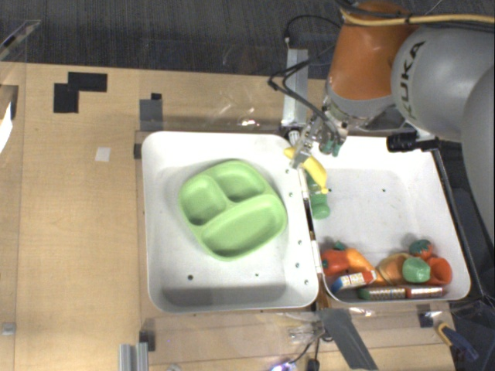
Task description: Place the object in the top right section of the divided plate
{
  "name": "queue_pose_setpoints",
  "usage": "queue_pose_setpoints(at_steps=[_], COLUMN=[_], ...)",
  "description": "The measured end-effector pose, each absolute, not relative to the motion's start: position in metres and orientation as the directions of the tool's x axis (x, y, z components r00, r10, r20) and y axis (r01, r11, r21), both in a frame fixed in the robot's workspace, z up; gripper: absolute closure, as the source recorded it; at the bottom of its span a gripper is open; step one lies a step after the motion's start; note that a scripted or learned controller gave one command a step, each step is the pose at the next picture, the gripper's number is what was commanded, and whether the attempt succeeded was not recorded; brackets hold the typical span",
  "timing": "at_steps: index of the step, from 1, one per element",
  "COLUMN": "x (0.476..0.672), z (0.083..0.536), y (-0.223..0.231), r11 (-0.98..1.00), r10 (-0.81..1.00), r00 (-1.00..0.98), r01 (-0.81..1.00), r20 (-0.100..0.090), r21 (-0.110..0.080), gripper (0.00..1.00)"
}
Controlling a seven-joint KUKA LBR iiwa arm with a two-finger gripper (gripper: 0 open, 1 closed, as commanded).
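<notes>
Yellow-and-green toy just below gripper, beside green divided plate

A light wooden bench is seen from above at a slant. Two shallow white bins are set on it side by side, touching along their inner edges: the left bin and the right bin. Black shapes are marked on the bench top at the far left, beside a small pale square. A grey bracket is fixed just behind the left bin's far corner. Dark carpeted floor is visible beyond the bench's far edge.
</notes>
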State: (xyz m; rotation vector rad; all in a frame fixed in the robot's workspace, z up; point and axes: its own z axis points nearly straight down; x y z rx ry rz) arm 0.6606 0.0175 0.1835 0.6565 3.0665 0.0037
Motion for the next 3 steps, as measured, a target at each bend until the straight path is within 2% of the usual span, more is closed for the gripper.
queue_pose_setpoints(at_steps=[1,2,3], x=[0.587,0.625,0.663], z=[0.183,0.183,0.184], y=[0.030,-0.016,-0.001], r11=[0.993,0.998,0.962], r10=[0.117,0.070,-0.272], r00=[-0.993,-0.998,-0.962], r01=[0.117,0.070,-0.272], r20=[-0.002,-0.005,-0.008], r21=[0.002,0.002,0.001], gripper=[1.00,1.00,1.00])
